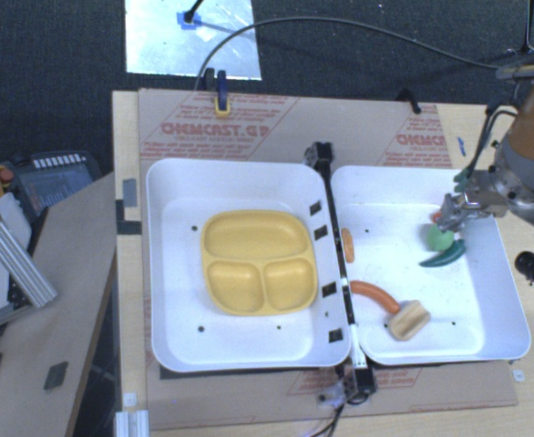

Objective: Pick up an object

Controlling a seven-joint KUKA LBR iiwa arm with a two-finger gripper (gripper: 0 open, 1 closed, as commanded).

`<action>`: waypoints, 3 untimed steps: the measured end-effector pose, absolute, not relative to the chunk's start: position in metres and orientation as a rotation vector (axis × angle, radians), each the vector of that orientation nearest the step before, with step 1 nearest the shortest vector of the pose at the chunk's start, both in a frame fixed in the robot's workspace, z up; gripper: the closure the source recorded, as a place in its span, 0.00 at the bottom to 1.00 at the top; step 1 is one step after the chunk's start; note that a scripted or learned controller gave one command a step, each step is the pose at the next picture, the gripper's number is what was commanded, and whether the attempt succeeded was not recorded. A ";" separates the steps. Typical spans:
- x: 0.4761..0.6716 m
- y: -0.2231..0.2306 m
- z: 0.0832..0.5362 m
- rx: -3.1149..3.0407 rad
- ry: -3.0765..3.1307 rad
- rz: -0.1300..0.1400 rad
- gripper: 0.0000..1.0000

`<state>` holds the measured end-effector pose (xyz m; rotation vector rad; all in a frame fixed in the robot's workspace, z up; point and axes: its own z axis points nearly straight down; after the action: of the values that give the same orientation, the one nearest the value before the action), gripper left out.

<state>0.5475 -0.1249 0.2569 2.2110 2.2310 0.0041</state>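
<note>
Yellow divided plate (256, 273) sits mid left bin (171, 335). Right bin (495, 335): orange sausage (374, 293) touching tan bread piece (407, 320) near front edge. Gripper (451, 215) over green toy (442, 244) by right wall; jaw state cannot be made out.

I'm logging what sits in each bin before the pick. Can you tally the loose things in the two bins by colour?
Yellow: 1, the divided plate in the left bin.
Green: 1, the green item under the gripper in the right bin.
Orange: 2, the curved piece and the small bit.
Tan: 1, the block.
Total: 5
</note>
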 end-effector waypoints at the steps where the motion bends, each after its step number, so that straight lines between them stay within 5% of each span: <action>1: 0.549 -0.081 0.249 2.210 2.231 0.004 1.00; 3: 0.551 0.019 0.236 2.212 2.233 0.003 1.00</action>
<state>0.5512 0.0193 0.2364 2.2115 2.2328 0.0026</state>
